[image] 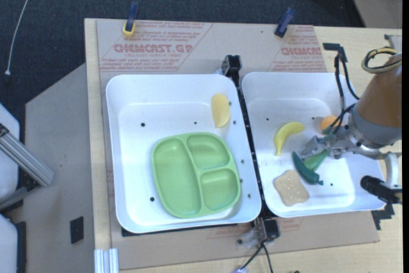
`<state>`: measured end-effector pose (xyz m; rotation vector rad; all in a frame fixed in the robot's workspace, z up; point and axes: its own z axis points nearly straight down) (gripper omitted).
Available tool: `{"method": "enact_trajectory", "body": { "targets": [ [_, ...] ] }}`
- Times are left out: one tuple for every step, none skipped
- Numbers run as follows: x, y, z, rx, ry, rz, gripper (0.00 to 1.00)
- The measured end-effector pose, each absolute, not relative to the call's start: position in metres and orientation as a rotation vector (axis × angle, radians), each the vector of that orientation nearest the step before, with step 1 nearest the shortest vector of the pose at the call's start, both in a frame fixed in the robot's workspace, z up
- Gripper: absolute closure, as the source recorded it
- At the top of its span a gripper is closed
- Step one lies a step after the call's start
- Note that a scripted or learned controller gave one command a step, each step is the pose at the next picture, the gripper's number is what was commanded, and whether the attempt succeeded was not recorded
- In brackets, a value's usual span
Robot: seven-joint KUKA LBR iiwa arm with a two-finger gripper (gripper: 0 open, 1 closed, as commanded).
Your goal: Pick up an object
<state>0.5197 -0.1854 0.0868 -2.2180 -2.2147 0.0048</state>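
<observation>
A: Item, right bin [255, 137]?
B: Dark green piece [308, 168], lying directly under the gripper [316, 150]; contact unclear. Yellow banana [285, 135] just left, tan toast slice [291, 187] below.
A: Gripper state?
B: Cannot tell.
A: Lettering?
B: "CHEMCAST GP", red, on the brown board [153, 48].
A: Arm [381, 105]?
B: Enters from the right, orange band uppermost, wrist lowered into the bin.

Arm's a chunky rounded grey tube [382, 128] with a wide orange band [383, 96] wrapped around it just above the wrist, pretty hard to miss. Down at the end there's a small silvery metal hand [319, 149] with thin bits, and a yellowish looped cable [378, 59] plus a thin black one hang off it.
</observation>
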Motion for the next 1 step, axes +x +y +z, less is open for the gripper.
{"method": "enact_trajectory", "body": {
  "targets": [
    [0.5218, -0.1855, 0.1008, -2.223, -2.221, -0.001, 1.0]
  ]
}}
